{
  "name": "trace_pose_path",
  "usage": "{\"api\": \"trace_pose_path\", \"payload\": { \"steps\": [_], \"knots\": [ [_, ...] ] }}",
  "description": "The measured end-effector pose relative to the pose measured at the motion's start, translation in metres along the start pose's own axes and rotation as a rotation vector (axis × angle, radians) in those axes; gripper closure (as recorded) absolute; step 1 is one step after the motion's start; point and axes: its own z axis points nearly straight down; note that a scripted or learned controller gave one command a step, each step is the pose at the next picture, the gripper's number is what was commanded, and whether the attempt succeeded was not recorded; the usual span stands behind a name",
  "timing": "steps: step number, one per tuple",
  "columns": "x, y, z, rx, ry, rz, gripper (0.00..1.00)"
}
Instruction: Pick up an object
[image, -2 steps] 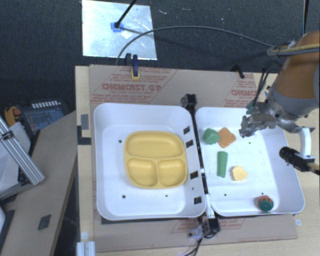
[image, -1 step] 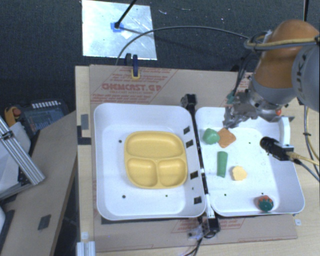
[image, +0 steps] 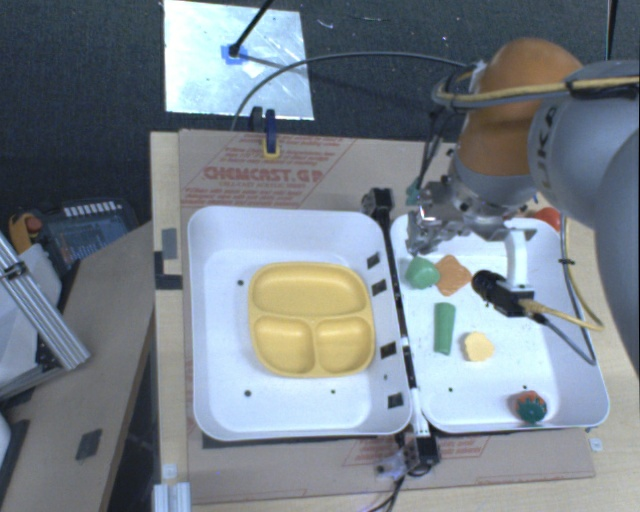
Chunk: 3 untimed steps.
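Observation:
My gripper (image: 424, 238) hangs over the far left corner of the right bin (image: 575, 395), under the grey arm with its orange band. Just in front of it, close below, lies a rounded green piece (image: 421, 271), and an orange flat piece (image: 454, 275) touches that on its right. A green cylinder (image: 443, 327) lies lengthwise in the bin's middle, and a yellow chunk (image: 479, 347) sits beside it. A small red and green ball (image: 530, 406) rests near the front right corner. I see nothing between the gripper's tips.
The left bin (image: 215, 330) holds a yellow divided plate (image: 311, 318). A red-orange thing (image: 547, 216) peeks out behind the arm at the right bin's far side. A dark divider with clips (image: 392, 300) runs between the bins.

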Motion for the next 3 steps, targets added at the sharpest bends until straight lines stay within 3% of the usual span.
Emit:
{"api": "trace_pose_path", "payload": {
  "steps": [1, 2, 3],
  "knots": [
    [0.046, 0.027, 0.018, -0.001, -0.001, 0.001, 1.00],
    [0.098, 0.052, 0.007, -0.004, 0.001, 0.000, 1.00],
    [0.094, 0.051, 0.008, -0.001, -0.002, 0.005, 0.00]
  ]
}}
